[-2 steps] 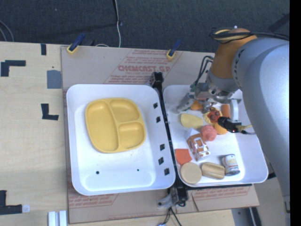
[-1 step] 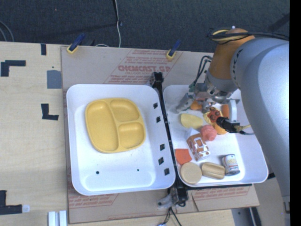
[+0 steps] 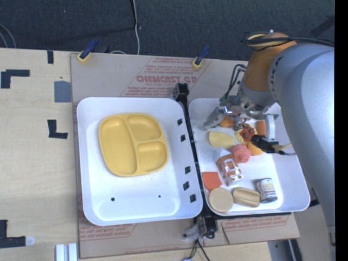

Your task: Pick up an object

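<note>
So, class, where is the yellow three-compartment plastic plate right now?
The yellow three-compartment plastic plate lies in the left white bin, toward its upper half, across the divider from the toy food.

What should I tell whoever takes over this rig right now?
End effector: low over the back of the right bin; finger state unclear, nothing seen held.
Right bin: pale yellow piece, pink ball, orange square, round tan disc, bun-like piece, small can.
Left bin: yellow divided plate.
Done: no pick visible.
Left: grasp and lift one object.
</note>
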Controlling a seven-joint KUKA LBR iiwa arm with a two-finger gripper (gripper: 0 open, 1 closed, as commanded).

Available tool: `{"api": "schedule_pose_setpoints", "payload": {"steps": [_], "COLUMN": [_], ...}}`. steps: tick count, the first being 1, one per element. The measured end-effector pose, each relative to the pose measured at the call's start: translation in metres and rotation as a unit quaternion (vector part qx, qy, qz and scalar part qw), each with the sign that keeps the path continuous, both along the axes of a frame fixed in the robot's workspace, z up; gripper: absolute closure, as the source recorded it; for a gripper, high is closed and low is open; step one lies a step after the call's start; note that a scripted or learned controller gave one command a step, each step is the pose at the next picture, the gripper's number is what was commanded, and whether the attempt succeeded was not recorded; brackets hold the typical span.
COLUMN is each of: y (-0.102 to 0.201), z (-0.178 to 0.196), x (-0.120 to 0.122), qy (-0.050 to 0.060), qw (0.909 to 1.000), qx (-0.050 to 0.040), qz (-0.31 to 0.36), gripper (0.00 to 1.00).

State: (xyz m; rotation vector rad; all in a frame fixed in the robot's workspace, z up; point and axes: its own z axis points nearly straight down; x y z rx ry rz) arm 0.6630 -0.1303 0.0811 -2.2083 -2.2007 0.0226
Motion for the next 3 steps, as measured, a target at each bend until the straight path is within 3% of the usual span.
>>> {"api": "schedule_pose_setpoints", "payload": {"steps": [1,2,3], "y": [-0.023,-0.019,-0.06], "z": [0.0,0.0,0.001], "x": [0.0,0.0,0.001], "qy": [0.0,-0.002,-0.002], "qw": [1.0,1.0,1.0], "qx": [0.0018,-0.0036,0.0028], "qz": [0.0,-0.001,0.0], "gripper": [0.0,0.0,0.0]}}
